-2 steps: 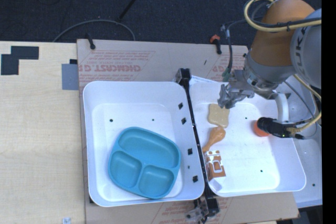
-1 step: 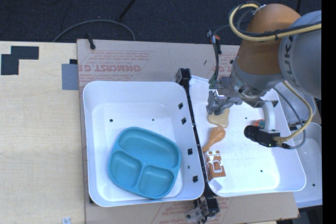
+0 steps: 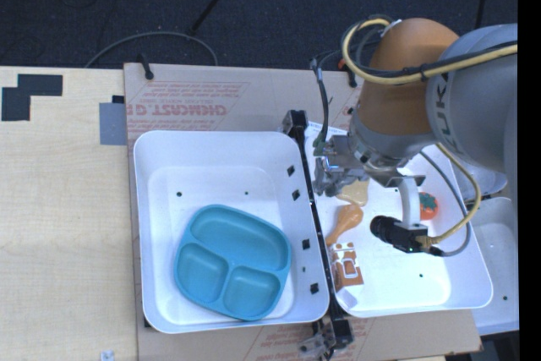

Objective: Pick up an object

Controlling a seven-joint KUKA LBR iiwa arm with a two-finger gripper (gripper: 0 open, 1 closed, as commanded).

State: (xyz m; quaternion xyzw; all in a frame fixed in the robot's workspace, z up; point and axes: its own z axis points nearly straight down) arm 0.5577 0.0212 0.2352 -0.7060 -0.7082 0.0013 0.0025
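Gripper [image 3: 332,173] hangs low over the near-left part of the right bin [image 3: 406,285], close to the black strip [image 3: 306,216] that divides the 2 bins. The grey arm [image 3: 478,89] and its orange band [image 3: 410,76] cover much of it from above, so whether it is spread or closed cannot be told, and nothing can be seen held in it.

Just below and to the right of the gripper lies a pale beige piece [image 3: 355,193]; whether the 2 touch cannot be told. A tan piece [image 3: 344,222], shaped like a drumstick, lies directly under that, tilted, its narrow end pointing down-left. Further below the gripper sits a small card [image 3: 347,266] with orange-brown and white markings, too small to read. Well to the gripper's right, past the arm's cables, a red piece [image 3: 429,205] with a green spot lies on the bin floor.

To the gripper's lower left, across the strip, a blue tray [image 3: 232,259] with 3 compartments lies flat in the left bin [image 3: 211,155].

Both bins rest on a cardboard sheet [image 3: 194,101] printed with red lettering, upside down here and too blurred to read with certainty. Dark letters on the arm's grey casing, seemingly "KU", are cut off at the frame edge. Far left of the gripper, the bench [image 3: 59,224] bears 1 black patch [image 3: 30,93] and 1 grey patch [image 3: 110,123].
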